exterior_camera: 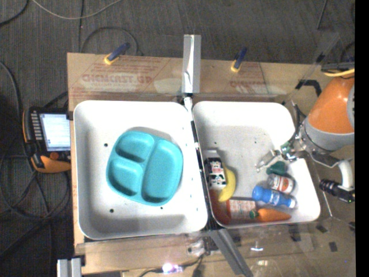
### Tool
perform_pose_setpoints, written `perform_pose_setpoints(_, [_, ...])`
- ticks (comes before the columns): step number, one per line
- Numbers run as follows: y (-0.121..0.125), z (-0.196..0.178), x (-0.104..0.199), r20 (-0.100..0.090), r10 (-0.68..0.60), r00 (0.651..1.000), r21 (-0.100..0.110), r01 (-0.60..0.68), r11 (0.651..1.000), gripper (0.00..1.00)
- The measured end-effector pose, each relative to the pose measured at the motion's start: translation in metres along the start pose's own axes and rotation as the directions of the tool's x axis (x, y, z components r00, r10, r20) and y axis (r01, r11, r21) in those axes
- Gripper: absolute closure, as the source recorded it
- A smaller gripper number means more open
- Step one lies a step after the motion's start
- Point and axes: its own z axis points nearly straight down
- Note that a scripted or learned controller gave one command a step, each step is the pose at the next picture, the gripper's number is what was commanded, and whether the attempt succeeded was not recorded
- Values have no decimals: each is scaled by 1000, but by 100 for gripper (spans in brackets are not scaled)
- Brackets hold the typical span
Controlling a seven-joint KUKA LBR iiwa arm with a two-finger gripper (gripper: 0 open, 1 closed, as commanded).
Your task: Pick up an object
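Your arm enters from the right, and most of it is cut off at the frame's edge; you see its orange band and grey wrist above the right bin's far right wall. The end effector reaches down and left into that bin. Its 2 thin metal fingers look spread apart with nothing between them, though they are small and hard to read. Their tips sit just above a dark green object, whose shape cannot be made out.

The objects to pick crowd the right bin's near half. A red and white can lies just below the green object, touching a blue bottle. An orange carrot lies along the near wall, beside a flat red-brown packet. A yellow banana is partly covered by a small black and white carton near the bin's left wall.

The left bin holds a teal divided tray. Both bins rest on a brown table with 2 clamps at its far edge. A handheld control screen sits left of the table.
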Motion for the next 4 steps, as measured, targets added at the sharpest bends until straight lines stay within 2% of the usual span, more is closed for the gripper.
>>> perform_pose_setpoints(1, [50, 20, -2, -6, 133, 991, -16, -133, 991, 0])
perform_pose_setpoints(2, [50, 20, -2, -5, 133, 991, -17, -133, 991, 0])
perform_pose_setpoints(3, [125, 20, -15, -11, 85, 996, 3, -85, 996, 0])
perform_pose_setpoints(4, [-27, 1, 11, 5, -29, 1000, -3, 29, 1000, 0])
